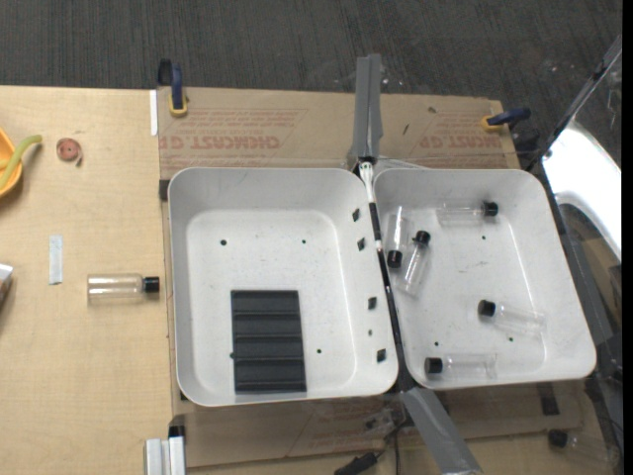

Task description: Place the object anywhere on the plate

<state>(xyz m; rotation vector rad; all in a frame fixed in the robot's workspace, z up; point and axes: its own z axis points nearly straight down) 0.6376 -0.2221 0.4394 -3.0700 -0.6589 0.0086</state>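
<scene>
Two white bins on the bench [79, 364]. The left bin [176, 265] has one black ribbed plate [267, 339] at its 6 o'clock. The right bin [556, 228] has five clear vials [415, 257]: two at 10, one each at 12, 4 and 7. A sixth vial [121, 285] lies at 9 o'clock of the left bin. Can't tell the pincer's state.

orange bowl [8, 166] cropped at left edge

cardboard sheet [297, 127] | red print, upside down, mirrored | reads roughly "CHEMCAST GP"
</scene>
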